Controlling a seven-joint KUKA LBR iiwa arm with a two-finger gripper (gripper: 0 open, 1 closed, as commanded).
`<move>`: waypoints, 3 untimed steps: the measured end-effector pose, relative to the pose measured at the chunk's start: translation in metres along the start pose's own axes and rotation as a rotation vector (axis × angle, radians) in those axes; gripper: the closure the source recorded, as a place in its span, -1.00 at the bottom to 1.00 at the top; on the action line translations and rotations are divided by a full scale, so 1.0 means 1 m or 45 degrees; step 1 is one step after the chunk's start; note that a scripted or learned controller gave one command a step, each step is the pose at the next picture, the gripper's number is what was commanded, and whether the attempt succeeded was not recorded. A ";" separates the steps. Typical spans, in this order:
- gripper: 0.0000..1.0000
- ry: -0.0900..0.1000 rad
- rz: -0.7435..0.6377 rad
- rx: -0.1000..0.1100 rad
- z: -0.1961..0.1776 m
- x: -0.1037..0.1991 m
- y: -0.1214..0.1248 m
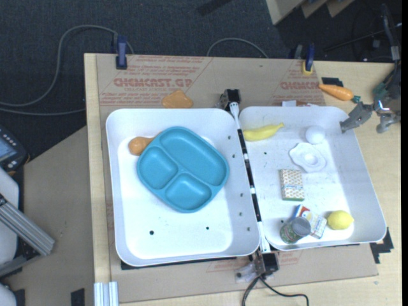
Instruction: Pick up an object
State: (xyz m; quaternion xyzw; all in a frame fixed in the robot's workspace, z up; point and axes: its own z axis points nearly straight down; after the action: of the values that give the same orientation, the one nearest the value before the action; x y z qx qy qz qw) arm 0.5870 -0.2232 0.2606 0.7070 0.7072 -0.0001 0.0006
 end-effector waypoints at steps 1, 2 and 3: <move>-1.00 0.007 -0.006 0.011 0.052 0.067 -0.036; -1.00 0.007 -0.005 0.012 0.117 0.108 -0.039; -1.00 0.004 -0.001 0.008 0.179 0.115 -0.034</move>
State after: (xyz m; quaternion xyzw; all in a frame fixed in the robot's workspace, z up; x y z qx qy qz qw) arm 0.5532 -0.1084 0.0810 0.7068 0.7074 -0.0013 -0.0026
